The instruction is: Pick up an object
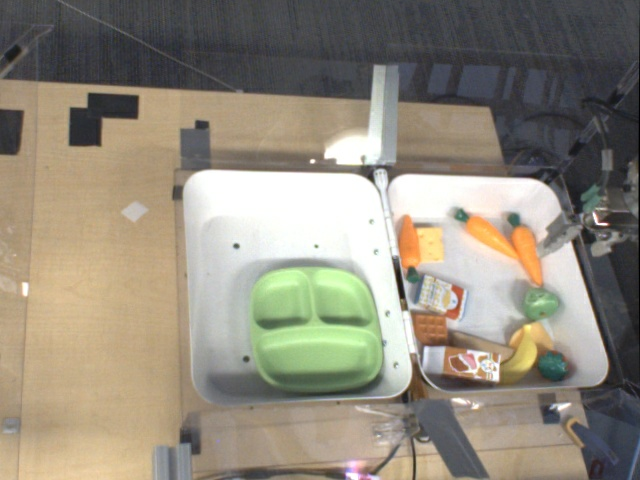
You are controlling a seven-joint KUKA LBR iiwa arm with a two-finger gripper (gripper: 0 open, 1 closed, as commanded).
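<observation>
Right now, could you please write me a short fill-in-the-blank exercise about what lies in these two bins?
1. The green tray lies in the ___ bin.
2. The banana lies in the ___ bin.
3. The two carrots are ___ in colour.
4. The divided tray has ___ compartments.

Missing words: left; right; orange; three

The left bin offers open floor along its far and left sides; a green divided plate fills its near middle. The right bin is crowded: two carrots lie across the far part, cartons and a banana pack the near edge. Bare floor remains along the far wall and between the carrots and cartons.
</observation>
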